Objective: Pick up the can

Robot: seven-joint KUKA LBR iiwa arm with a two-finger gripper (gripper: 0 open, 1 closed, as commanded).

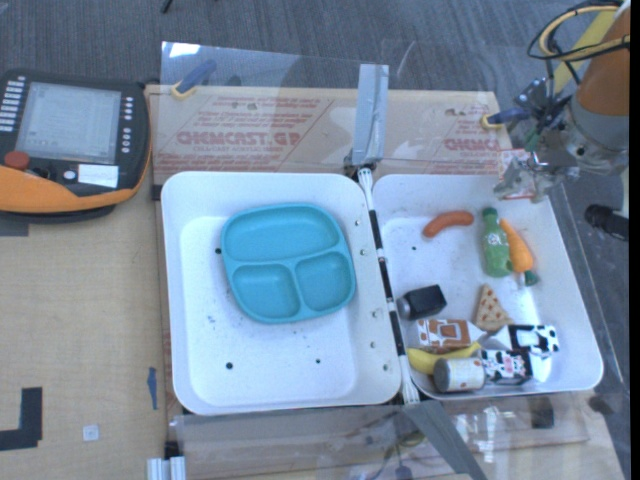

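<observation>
The can [460, 373] is small and pale with a dark end. It lies on its side at the near edge of the right bin [585, 318], beside a banana [436, 357] and a cow-patterned carton [524, 354]. My gripper [522, 180] hangs over the far right corner of that bin, well away from the can, with nothing seen in it. The arm's orange band [606, 86] is at the view's right edge.
In the right bin lie an orange sausage [447, 223], a green bottle [493, 243], a carrot [518, 250], a black block [424, 300], a pizza slice [489, 308] and an orange-white box [445, 332]. The left bin [190, 298] holds a blue divided plate [288, 261]. A teach pendant [65, 148] rests at far left.
</observation>
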